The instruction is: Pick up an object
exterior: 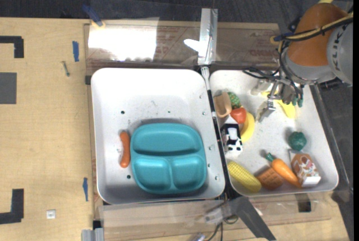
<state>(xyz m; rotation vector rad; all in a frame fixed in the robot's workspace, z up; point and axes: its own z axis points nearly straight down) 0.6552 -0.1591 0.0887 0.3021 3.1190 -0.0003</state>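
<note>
Even overhead light, slightly soft focus, strong glare on the plastic sheet (122,42).

Robot lab, taped cardboard bench (39,122), two white bins (106,88)

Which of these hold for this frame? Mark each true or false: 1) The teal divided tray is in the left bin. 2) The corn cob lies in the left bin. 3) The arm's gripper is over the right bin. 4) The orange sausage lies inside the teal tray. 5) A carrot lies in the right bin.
1) True: the teal tray sits in the left bin.
2) False: the corn cob lies in the right bin.
3) True: the gripper is over it.
4) False: the orange sausage lies beside the tray, on the bin floor.
5) True: the carrot is there.
</note>
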